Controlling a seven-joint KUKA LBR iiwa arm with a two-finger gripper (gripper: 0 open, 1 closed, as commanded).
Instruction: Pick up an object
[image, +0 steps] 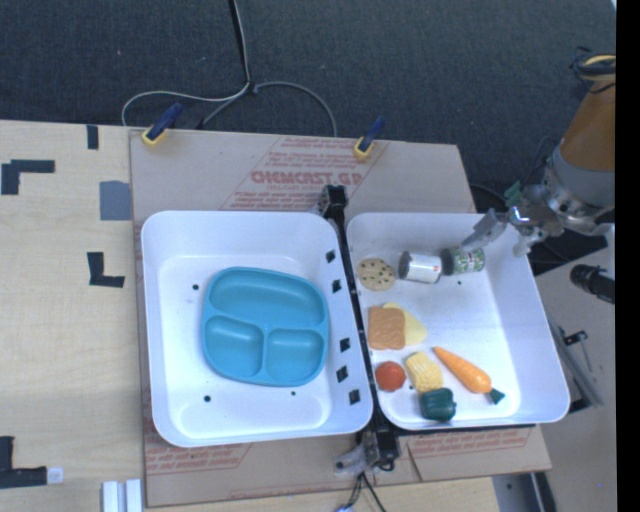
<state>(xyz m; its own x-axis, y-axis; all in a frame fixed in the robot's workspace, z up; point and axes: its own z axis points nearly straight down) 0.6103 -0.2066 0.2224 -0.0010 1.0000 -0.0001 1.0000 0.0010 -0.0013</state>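
The right bin (530, 330) holds several toy foods. A silver can (421, 267) lies on its side next to a small green can (466, 261) near the far wall. A cookie (376, 272) sits to their left. Closer to the front lie a slice of toast (387, 327), a red tomato (390, 376), a corn cob (424, 371), an orange carrot (463, 369) and a dark green piece (437, 404). My gripper (500, 238) hangs over the bin's far right corner, just right of the green can, open with nothing between its fingers.
The left bin (170, 300) holds a blue divided plate (266, 326). A black divider with clips (345, 300) runs between the bins. Cables and two clamps (370, 135) lie beyond the far edge. The arm's orange band (590, 130) is at the upper right.
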